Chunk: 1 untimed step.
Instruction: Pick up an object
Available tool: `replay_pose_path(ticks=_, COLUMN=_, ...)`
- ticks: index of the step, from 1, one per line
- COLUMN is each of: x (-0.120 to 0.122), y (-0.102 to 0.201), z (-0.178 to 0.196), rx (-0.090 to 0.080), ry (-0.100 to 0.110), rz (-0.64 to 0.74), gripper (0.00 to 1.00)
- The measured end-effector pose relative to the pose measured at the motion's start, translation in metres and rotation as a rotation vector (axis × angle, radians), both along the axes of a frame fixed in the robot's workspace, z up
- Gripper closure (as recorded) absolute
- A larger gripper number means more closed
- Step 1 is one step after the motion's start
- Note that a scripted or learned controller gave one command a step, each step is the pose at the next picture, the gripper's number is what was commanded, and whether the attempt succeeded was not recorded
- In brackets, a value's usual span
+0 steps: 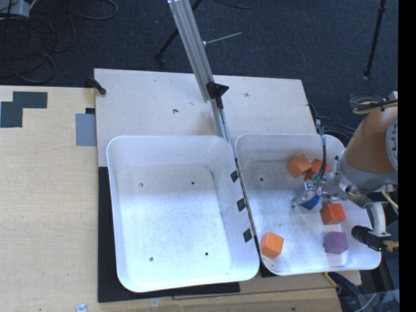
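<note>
The grey arm with the orange band (370,145) is reaching in from the right and leaning down over the right-hand shallow white bin (273,148); its metal two-finger gripper (311,194) is sitting low near the middle of that bin, just above the floor; how far it is parted is too small and cluttered to tell, and nothing can be made out as held in it. A small blue block (312,203) is lying right at the gripper tip, touching it or just beside it, which of the two is not clear; an orange cube (299,166) is resting just up from the gripper, with a second orange piece (316,168) beside it, partly behind the cable; a red-orange cube (333,213) is sitting just to the right of the blue block; a purple cube (335,242) is lying near the bin's front right corner; another orange cube (272,245) is sitting at the front left corner, against the wall. The left-hand shallow white bin (123,174) is lying beside it on the pale bench (149,103); a slanted aluminium rail (193,47) is rising from between the two bins.
</note>
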<state>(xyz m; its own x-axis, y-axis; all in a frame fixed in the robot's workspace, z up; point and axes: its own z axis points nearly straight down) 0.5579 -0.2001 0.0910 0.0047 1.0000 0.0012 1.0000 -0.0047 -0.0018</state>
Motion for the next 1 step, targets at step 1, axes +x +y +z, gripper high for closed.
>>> replay_pose_path(ticks=1, x=0.0013, y=0.0, z=0.0099, rx=-0.001, ry=-0.001, rz=-0.002, gripper=1.0)
